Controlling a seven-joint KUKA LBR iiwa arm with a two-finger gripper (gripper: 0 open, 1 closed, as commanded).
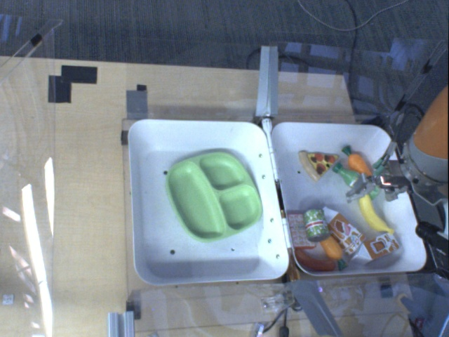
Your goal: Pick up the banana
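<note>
The yellow banana (376, 217) lies slantwise in the right half of the right bin (295, 181), its upper end pointing up-left. My gripper (377, 190) hangs right over that upper end, reaching in from the right under the grey arm with the orange band. Its fingers (360, 188) stand apart on either side of the banana's tip, open, with nothing clamped between them. The rest of the banana rests on the bin floor.
Close around the banana are a pizza slice (317, 163), a carrot (358, 163) with a green piece beside it, a small can (315, 225), two snack boxes (347, 234) and a red item (316, 261). The left bin (151, 188) holds a green divided tray (214, 202).
</note>
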